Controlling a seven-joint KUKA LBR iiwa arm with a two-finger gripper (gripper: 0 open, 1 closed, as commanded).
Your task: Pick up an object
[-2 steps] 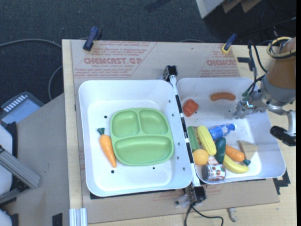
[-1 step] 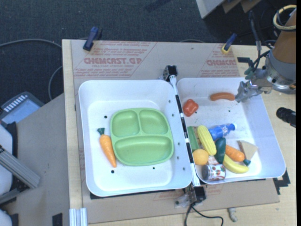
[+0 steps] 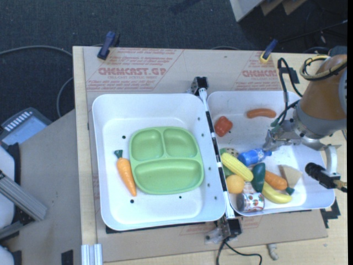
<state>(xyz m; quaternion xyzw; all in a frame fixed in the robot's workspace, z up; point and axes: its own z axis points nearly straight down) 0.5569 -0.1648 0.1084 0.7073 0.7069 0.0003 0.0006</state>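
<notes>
The jaws (image 3: 271, 142) hang low in the right bin (image 3: 237, 101), just at 2 o'clock of a blue object (image 3: 251, 157), and whether they are released or clenched I cannot tell. Around that object lie a corn cob (image 3: 236, 166) at 8 o'clock, a small carrot (image 3: 274, 180), a banana (image 3: 277, 195), an orange (image 3: 235, 184) and a can (image 3: 252, 199) toward 6, with a tomato (image 3: 223, 126) and a sausage (image 3: 260, 113) near 12. In the left bin (image 3: 110, 148) a green divided plate (image 3: 165, 160) sits centred, a large carrot (image 3: 126, 174) just at its 9 o'clock.

Tan bench (image 3: 165, 70) with red lettering, two white bins (image 3: 105, 148) side by side
</notes>
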